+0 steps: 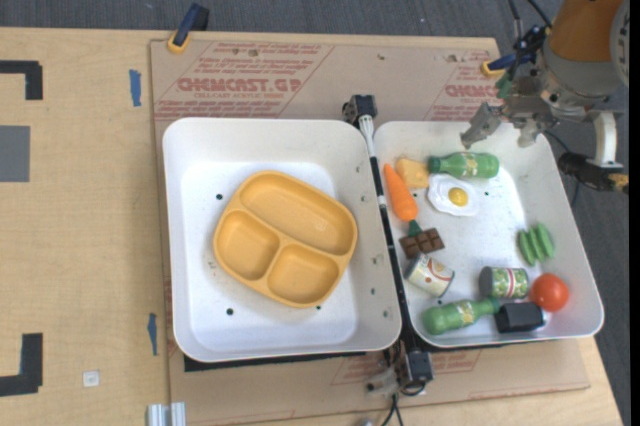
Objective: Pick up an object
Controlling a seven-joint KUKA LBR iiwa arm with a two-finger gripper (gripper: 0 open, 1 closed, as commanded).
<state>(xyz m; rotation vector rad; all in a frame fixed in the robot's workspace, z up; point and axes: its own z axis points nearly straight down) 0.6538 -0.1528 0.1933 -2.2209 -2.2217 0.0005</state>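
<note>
- So in the camera view we've got the grey two-finger gripper [503, 126] hanging over the top right corner of the right shallow white bin [575, 244]. Its jaws look spread apart with nothing between them.
- Just beside and below it lies a green plastic bottle with a white label [463, 165], flat on its side, not touched by the fingers.
- Next to that we see a toy fried egg [453, 197], an orange toy carrot [401, 193] and a small yellow piece [411, 173].
- Lower down: a brown chocolate bar [422, 241], a green can [505, 282], a red tomato [550, 292], a second green bottle [452, 315] and a black block [519, 317].
- The left white bin [190, 214] holds a yellow three-section plastic tray [284, 238].
</note>
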